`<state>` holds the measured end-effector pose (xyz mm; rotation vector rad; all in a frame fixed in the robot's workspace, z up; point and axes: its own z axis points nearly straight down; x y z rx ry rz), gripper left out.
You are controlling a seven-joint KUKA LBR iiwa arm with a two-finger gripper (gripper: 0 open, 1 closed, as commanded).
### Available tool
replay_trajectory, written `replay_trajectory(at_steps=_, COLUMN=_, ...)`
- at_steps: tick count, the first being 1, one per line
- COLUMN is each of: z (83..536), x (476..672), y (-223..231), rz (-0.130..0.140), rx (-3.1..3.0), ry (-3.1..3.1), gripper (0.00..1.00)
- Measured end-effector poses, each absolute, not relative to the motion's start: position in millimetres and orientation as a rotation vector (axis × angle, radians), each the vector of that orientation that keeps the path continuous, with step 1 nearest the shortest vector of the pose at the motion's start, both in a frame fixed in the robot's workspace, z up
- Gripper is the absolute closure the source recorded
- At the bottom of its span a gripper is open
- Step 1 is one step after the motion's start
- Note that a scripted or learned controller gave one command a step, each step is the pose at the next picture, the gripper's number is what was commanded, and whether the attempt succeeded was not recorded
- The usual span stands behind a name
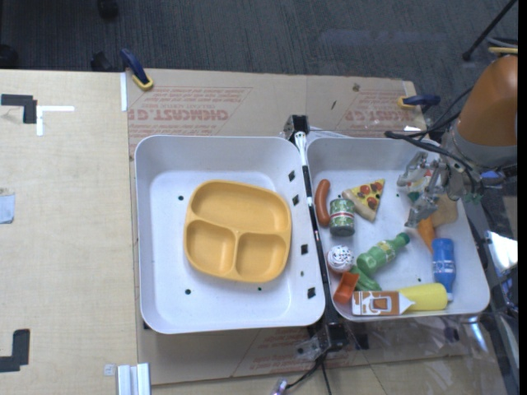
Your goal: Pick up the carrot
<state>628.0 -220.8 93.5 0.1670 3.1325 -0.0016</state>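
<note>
The carrot (426, 234) is a small orange piece lying in the right bin (473, 303) near its right wall, just above a blue bottle (443, 263). My gripper (417, 208) hangs low over the bin's upper right part, and its tip is right above the carrot's upper end. The gripper's metal body and cables cover that end of the carrot. I cannot make out whether the tip touches the carrot.
The right bin also holds a pizza slice (366, 197), a sausage (321, 197), a small can (342, 217), a green bottle (383, 253), a white ball (340, 258) and a yellow bottle (412, 299). The left bin (156, 245) holds a yellow divided plate (238, 230).
</note>
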Motion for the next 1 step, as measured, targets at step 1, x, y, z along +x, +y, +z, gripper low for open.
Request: replay_trajectory(at_steps=1, z=105.7, x=630.9, y=-220.2, rz=-0.007, rx=0.161, ry=3.124, gripper=1.00)
